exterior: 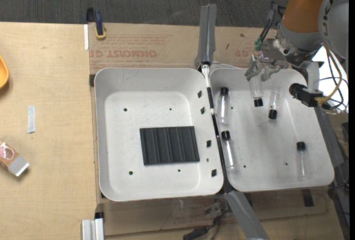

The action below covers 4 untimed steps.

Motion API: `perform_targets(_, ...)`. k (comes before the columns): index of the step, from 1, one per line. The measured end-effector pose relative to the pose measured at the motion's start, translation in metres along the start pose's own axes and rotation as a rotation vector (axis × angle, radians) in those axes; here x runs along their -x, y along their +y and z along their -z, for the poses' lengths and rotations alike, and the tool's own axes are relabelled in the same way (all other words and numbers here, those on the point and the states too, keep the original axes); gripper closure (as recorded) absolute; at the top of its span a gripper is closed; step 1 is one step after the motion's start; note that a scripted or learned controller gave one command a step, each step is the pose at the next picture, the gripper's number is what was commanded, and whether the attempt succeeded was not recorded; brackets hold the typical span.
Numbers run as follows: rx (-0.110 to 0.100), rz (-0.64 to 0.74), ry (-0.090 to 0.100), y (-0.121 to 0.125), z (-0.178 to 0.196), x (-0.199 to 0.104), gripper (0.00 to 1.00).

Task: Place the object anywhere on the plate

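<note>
Tube (301,158) near front; gripper (264,107) open above right bin (319,178); two tubes (223,106) along divider.

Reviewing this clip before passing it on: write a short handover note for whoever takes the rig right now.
Gripper: low in the right bin, near its back; clear fingers with dark tips point down, apart, nothing between them.
Objects: three clear tubes with black caps in the right bin: two along its left wall, one near the front right.
Plate: the dark ribbed plate lies flat in the left bin, with nothing on it.
Done: nothing placed.
Left: grasp a tube, carry it across, set it on the plate.
</note>
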State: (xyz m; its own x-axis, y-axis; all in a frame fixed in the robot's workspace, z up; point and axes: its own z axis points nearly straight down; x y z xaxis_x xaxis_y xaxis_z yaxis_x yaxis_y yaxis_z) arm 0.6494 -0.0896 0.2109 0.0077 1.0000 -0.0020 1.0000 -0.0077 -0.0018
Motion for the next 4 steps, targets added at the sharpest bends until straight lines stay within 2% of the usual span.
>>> perform_targets(1,-0.001,-0.114,0.000,-0.008,0.090,-0.101,1.00)
perform_targets(2,-0.004,-0.287,-0.001,-0.077,0.059,-0.146,1.00)
perform_targets(3,-0.003,-0.329,-0.001,-0.144,0.037,-0.198,1.00)
perform_targets(4,-0.003,-0.122,0.000,-0.174,0.045,-0.202,1.00)
